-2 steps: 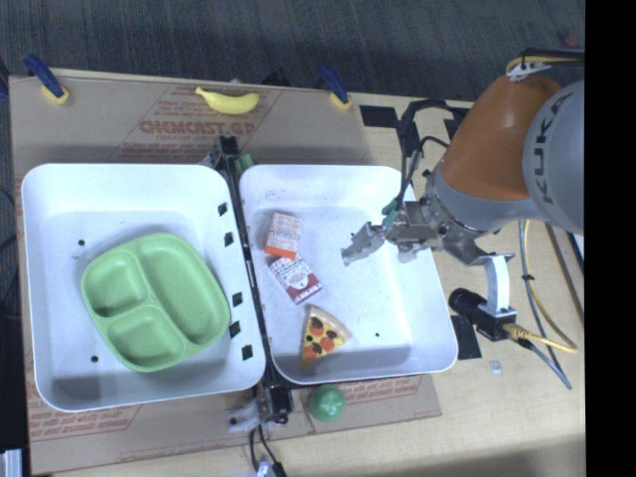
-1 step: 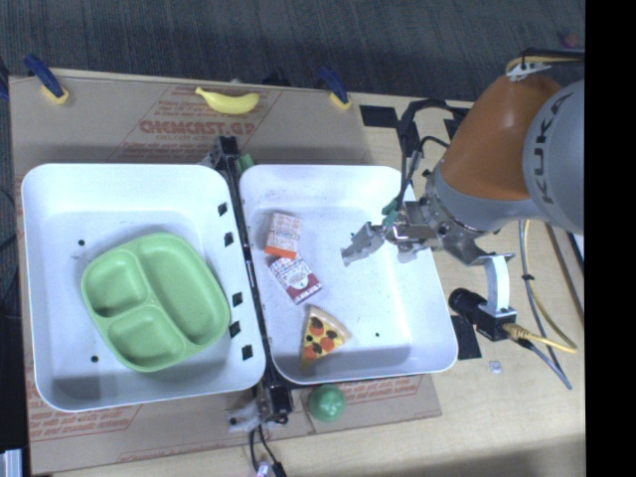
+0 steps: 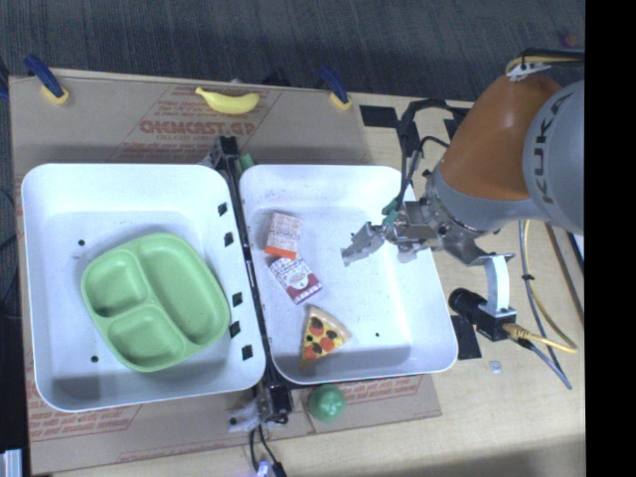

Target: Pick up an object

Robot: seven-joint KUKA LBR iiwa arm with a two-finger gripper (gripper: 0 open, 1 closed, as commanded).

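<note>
Three small objects are noted in the right bin (image 3: 417,266), all lying left of the gripper (image 3: 360,245): an orange-and-white packet (image 3: 283,234), a red-and-white packet (image 3: 299,279) just below it, and a toy pizza slice (image 3: 322,334) lower again, toward the bin's near wall. Taking the red-and-white packet as landmark: the gripper is seen up and to its right, apart from it, with bare bin floor between. Nothing is seen between the fingers; whether they are spread or closed cannot be told from this slant.

Long axis of the red-and-white packet is judged to run diagonally, upper left to lower right. The orange-and-white packet sits just above the landmark, nearly touching at its lower edge, so a closing motion there risks catching both.

Of the three, the two packets are judged about equally near the fingers, the pizza slice farthest. A leftward and downward move would be needed for either packet.

Elsewhere: a green divided plate (image 3: 154,299) in the left bin (image 3: 40,266), well left of the landmark; a toy banana (image 3: 228,98) and a green ball (image 3: 325,402) on the bench, outside both bins.
</note>
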